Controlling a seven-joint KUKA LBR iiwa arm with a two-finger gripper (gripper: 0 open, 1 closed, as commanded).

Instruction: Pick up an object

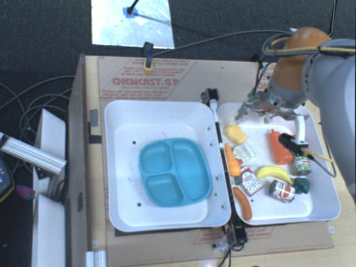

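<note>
Right bin, contents. Yellow block: pale, wedge-like, near the back left corner, apart from its neighbours. Carrot: orange, lying along the left wall. Small printed packet: just beside the carrot. Red-and-white packet: tilted, between the carrot and the sausage. Sausage: orange-red, front left, close to the wall. Banana: yellow, curved, mid-bin. Can: red-labelled, on its side, touching the banana's front edge. Bottle: orange-red, lying behind the banana. Small jar and a dark green item of uncertain kind: right of the banana. Gripper: at the bin's back edge, just behind and to the right of the yellow block; whether it is apart or together cannot be told. Open room: bare white floor along the front and in the front right corner; the left wall is crowded. Left bin: holds a blue three-compartment plate, centred, with bare floor all round it.
</note>
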